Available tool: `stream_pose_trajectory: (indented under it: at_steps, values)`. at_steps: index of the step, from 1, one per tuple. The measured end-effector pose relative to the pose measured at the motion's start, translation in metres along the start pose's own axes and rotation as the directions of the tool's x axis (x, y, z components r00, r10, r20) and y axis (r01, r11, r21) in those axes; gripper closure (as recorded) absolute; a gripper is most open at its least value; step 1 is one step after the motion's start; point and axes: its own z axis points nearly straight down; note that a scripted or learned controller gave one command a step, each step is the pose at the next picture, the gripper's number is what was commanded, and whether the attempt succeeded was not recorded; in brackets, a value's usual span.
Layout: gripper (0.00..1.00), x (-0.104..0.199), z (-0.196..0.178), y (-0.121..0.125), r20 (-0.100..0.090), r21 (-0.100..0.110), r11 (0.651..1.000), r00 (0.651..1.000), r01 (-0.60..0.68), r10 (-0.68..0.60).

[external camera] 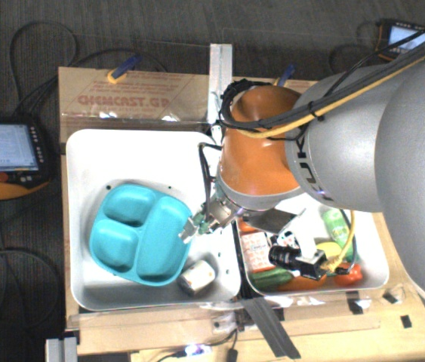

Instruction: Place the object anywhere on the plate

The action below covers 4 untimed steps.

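Over the left bin's right side: hand [201, 223] of the grey arm, beneath the orange band.
Hand state: cannot tell whether wide or narrow, tips too small and blurred.
Just left of hand: turquoise plastic divided plate [138, 233], three compartments, its right rim touching or nearly touching the tips.
Below hand: small grey-white rounded object [196, 276] on the left white bin [84, 153] floor, beside the plate's lower edge.
Right of hand: right white bin [374, 270] with mixed items.

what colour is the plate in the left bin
Turquoise blue, a divided plate, seen in the camera view.
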Motion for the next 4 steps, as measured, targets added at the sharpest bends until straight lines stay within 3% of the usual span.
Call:
stream_pose_trajectory:
  at_steps: [1, 2, 3, 4]
  values:
    - [1.0, 0.011, -0.015, 0.032, 0.002, 0.0, 0.995, 0.995, -0.1, 0.1]
    - [1.0, -0.049, 0.027, 0.053, 0.005, 0.001, 0.998, 0.998, 0.058, -0.058]
    - [1.0, 0.03, -0.017, 0.072, 0.004, -0.001, 0.972, 0.972, 0.234, -0.234]
    - [1.0, 0.053, 0.089, 0.13, 0.016, -0.02, 0.953, 0.954, 0.301, -0.301]
